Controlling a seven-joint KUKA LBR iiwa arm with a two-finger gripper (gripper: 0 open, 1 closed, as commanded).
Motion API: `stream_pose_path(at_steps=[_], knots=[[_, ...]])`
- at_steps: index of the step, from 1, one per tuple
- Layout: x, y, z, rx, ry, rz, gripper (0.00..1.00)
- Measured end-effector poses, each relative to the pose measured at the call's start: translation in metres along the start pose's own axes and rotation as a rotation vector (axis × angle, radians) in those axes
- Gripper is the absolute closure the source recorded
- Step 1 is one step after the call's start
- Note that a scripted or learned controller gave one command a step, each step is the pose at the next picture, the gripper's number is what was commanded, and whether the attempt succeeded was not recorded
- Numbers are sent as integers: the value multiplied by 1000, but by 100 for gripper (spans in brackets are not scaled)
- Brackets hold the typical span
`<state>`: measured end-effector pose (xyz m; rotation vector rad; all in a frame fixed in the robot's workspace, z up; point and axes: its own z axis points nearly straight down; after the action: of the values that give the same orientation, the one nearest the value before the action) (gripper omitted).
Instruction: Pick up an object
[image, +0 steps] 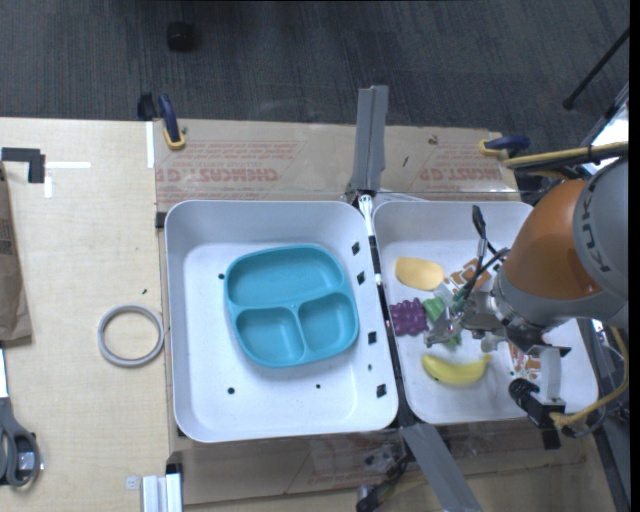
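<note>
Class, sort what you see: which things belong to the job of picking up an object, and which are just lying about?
Job: gripper, banana, purple grapes, yellow fruit, right bin.
Lying about: blue tray, left bin, tape ring, scissors.

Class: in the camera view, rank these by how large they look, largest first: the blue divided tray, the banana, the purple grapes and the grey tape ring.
1. Blue divided tray, clearly the largest.
2. Grey tape ring and banana: similar in extent, so not ranked against each other.
3. Purple grapes, the smallest.
</note>
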<state>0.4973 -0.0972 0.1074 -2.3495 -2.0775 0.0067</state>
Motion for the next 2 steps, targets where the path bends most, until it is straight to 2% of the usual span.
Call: stream_pose_path(at_steps=[1, 2], knots=[[0, 18, 17, -3, 0, 155, 0], [-25, 57, 16, -4, -1, 122, 0]])
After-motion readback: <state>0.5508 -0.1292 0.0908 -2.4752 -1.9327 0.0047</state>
